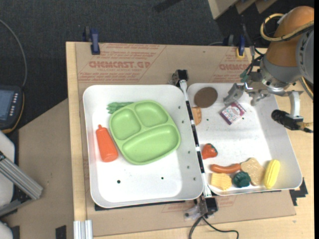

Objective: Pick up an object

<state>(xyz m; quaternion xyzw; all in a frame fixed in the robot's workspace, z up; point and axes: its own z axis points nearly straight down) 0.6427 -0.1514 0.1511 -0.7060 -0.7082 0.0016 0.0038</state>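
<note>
My gripper (244, 94) hovers over the back of the right bin (279, 148), open, with nothing between its fingers. Just in front of it and slightly left lies a small purple-and-white packet (232, 113), flat on the bin floor. A brown round patty (205, 96) rests to the left of the gripper in the bin's back left corner. Along the front of this bin lie a red pepper (209, 151), a sausage (225, 168), a tan cookie (251, 168), a corn cob (271, 173), a dark green piece (241, 179) and a yellow wedge (222, 181).
The left bin (129, 188) holds a green divided plate (144, 132), an orange bottle (105, 143) on its left and a green leafy piece (117, 106) behind it. A tan bread piece (196, 116) leans at the right bin's left wall.
</note>
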